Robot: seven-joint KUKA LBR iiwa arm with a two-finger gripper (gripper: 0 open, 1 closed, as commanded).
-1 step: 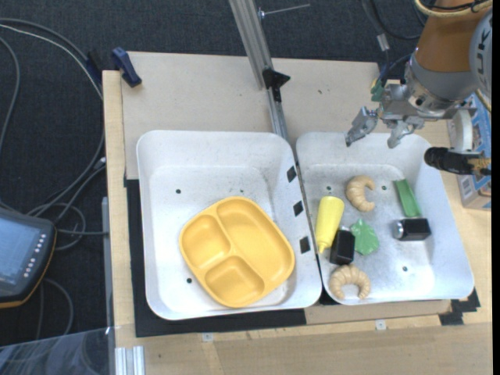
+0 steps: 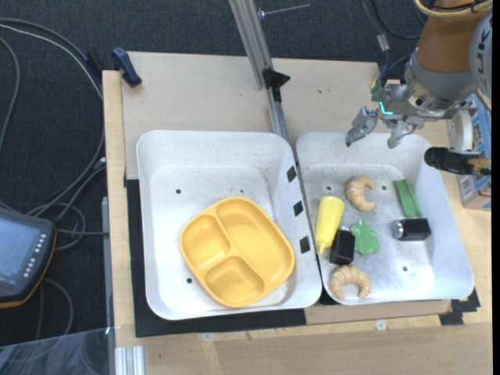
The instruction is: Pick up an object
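Note:
My gripper hangs open above the far edge of the right bin, its two fingers spread with nothing between them. Below it in that bin lie a croissant, a yellow bottle, a green stick, a small black and silver object, a green leafy piece, a black block and a second croissant. The nearest object, the upper croissant, lies well below the fingers in the view.
The left bin holds a yellow divided plate. A metal pole rises from between the bins at the back. A blue clamp sits at the bench's far left corner. Cables run along the left.

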